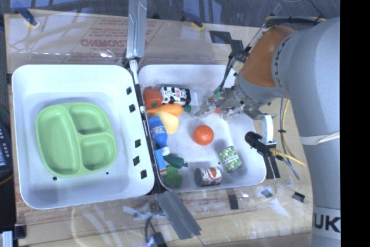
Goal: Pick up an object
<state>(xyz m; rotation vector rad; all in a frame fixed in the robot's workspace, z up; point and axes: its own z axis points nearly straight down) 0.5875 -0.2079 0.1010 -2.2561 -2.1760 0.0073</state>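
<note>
gripper (215,106): sits in the upper right part of the right bin, just above and to the right of the orange ball; metal parts point toward the frame's left; whether it is released or clenched cannot be told from this view, and nothing is visibly held.
arm (300,75): grey, with an orange band, enters from the right of the frame and bends down over the right bin's far corner.
right bin (243,75): centre of frame; holds all the loose items.
orange ball (203,135): middle of the right bin, apart from the others, the nearest item to the gripper.
green can (230,159): lower right of the ball, lying tilted.
brown can (208,176): near the bin's lower edge, on its side.
black-and-white carton (175,95): upper left of the bin, beside a carrot-like piece (167,110) and a yellow piece (168,121).
blue bottle (157,132): along the bin's left wall.
left bin (23,101): left of frame, holding a green divided tray (75,139).
step in hand: judged as approach, before any grasp.
next move: likely a shift toward lower left to centre over the ball, then a descent; a round ball may roll away from closing jaws.
</note>
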